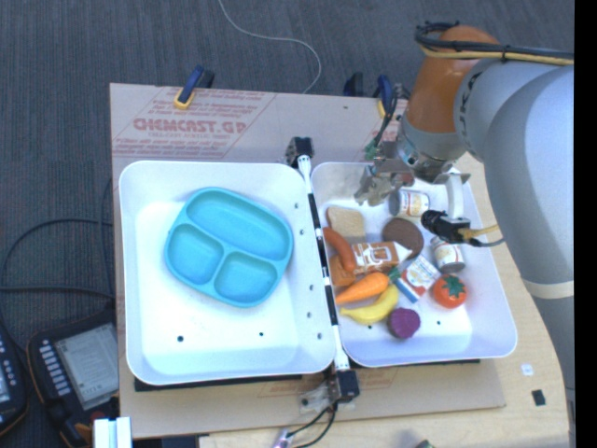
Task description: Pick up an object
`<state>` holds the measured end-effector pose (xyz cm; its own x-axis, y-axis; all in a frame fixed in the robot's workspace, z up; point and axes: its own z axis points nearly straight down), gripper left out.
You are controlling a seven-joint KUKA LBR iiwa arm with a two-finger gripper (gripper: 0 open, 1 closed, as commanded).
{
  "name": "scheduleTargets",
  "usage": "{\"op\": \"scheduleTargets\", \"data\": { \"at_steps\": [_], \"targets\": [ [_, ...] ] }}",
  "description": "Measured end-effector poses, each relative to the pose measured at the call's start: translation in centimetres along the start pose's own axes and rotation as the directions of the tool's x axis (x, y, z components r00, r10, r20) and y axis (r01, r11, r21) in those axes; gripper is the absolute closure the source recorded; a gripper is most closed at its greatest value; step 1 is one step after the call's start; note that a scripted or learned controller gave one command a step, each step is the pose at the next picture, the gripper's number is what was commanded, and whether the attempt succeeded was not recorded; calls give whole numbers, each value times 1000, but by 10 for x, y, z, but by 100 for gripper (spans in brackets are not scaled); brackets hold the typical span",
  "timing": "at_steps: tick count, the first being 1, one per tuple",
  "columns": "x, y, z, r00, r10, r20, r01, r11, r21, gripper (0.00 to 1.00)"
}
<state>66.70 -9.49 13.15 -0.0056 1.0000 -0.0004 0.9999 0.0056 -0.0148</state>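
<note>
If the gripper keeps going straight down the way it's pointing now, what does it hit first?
Most likely bare bin floor. The gripper points down at the far end of the right bin, with the bread slice just in front of it and a small can beside it. Depth is hard to judge from this slant.

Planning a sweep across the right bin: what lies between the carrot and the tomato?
In the camera view, between the carrot and the tomato lies a small white packet with a blue strip.

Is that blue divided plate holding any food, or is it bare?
Bare. The blue divided plate lies flat in the left bin, all three compartments showing plain blue.
</note>
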Motion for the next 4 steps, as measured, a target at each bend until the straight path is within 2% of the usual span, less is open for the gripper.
{"op": "scheduleTargets", "data": {
  "at_steps": [4],
  "targets": [
    [1, -1, -27, 1000, -5, 0, 5, 1000, 17, 100]
  ]
}}
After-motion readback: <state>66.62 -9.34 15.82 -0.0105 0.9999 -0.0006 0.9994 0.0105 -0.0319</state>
